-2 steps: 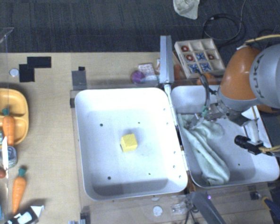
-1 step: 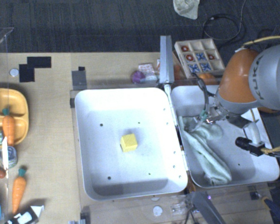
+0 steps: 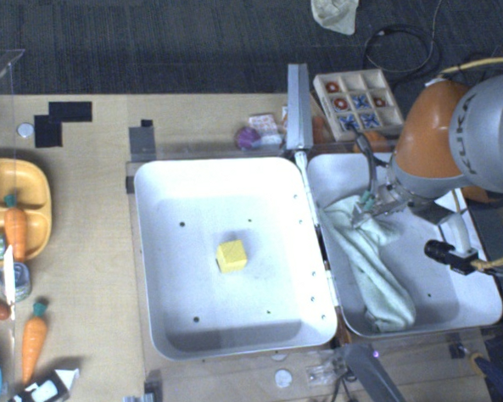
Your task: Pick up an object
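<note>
Gripper (image 3: 373,207) sits low in the right bin (image 3: 479,309), at the top end of a pale cloth (image 3: 370,261); can't tell its state from this angle, nor whether any fabric is caught. Cloth lies crumpled along the bin's left wall, running down toward the near edge. Likely light, soft, floppy; will drape and drag if lifted, so pinch a raised fold or bunched ridge, not a flat bit. Alt target: small yellow block (image 3: 232,256), mid left bin (image 3: 166,193), looks stiff w/ flat sides, well apart from arm.
</note>
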`<state>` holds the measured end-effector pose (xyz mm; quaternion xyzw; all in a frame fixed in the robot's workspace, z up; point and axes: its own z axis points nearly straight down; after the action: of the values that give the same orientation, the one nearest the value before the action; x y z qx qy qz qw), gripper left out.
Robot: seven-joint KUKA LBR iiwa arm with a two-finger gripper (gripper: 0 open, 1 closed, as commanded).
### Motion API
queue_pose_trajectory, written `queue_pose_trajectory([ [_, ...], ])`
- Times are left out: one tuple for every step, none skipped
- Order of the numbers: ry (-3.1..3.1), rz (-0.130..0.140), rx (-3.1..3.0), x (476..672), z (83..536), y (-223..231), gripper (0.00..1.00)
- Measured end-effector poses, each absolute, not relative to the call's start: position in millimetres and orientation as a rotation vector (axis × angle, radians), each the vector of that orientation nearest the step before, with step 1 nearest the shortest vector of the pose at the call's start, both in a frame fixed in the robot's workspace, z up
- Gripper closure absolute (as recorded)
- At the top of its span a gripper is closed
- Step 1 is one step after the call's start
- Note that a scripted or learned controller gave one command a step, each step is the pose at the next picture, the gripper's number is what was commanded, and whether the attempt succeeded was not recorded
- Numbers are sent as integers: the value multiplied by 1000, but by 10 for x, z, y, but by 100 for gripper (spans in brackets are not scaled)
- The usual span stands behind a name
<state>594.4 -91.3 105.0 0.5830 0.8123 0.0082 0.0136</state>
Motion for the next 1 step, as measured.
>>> queue_pose_trajectory([
  [2692, 11, 1592, 6497, 2584, -606, 100],
])
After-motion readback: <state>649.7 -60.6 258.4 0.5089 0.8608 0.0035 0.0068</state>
